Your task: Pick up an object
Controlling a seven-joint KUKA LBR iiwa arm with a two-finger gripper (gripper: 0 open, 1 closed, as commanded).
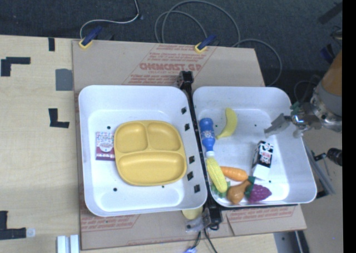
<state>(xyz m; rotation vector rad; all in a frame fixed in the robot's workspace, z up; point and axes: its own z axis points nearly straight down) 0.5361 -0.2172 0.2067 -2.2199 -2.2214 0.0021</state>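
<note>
White bins [89, 135], end effector [283, 121] rim-side

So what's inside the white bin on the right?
The right bin holds toy food: a banana, a blue bottle, corn, a carrot, purple grapes, a pear-like piece and a small black-and-white carton. Anything beneath them is covered.

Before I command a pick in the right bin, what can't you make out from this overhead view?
- Gripper: small and blurred at the right bin's far rim; its finger state is unreadable.
- Arm beyond the wrist: cut off by the view's right edge.
- Pile at the near wall: corn, carrot and grapes overlap, hiding what lies under them.
- Small carton in the left bin: print too small to read.
</note>
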